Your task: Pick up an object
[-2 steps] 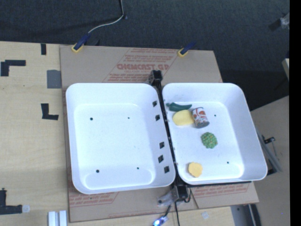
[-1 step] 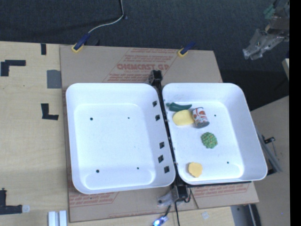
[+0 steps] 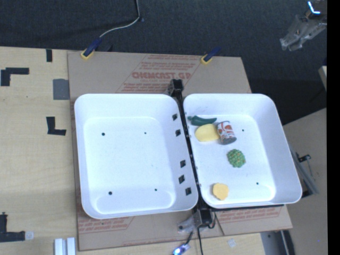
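Lemon (image 3: 206, 133) in the right bin (image 3: 265, 110), touching can (image 3: 227, 132) and green pepper (image 3: 202, 120); tool (image 3: 300, 33) high at upper right, open/closed unclear. Risk: crowded cluster, fingers may nudge neighbours, miss.

- A wooden bench (image 3: 32, 142) carries a brown cardboard sheet (image 3: 159, 76).
- On the sheet sit two white bins: the left bin (image 3: 127, 153), and touching its right wall, the right bin (image 3: 265, 142).
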Motion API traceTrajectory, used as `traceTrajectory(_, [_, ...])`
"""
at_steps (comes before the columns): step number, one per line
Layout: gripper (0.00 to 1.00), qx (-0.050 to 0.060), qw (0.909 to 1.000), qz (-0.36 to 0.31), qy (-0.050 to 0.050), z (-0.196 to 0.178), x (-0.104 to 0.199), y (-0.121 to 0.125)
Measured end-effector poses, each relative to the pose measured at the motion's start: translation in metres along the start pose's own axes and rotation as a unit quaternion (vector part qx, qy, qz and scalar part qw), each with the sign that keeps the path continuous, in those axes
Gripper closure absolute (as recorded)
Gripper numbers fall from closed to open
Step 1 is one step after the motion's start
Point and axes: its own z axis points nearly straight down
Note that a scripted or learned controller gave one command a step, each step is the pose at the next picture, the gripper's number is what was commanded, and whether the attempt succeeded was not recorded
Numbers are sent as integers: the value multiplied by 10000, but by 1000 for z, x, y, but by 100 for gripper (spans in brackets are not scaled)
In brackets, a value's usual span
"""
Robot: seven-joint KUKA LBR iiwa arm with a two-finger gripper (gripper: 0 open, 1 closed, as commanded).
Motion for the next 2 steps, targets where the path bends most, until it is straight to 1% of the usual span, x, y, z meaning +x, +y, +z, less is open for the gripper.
traceTrajectory(1, [100,-2,10000,11,-4,-28,-21,14])
traceTrajectory(2, [100,-2,10000,16,-3,-60,-61,13])
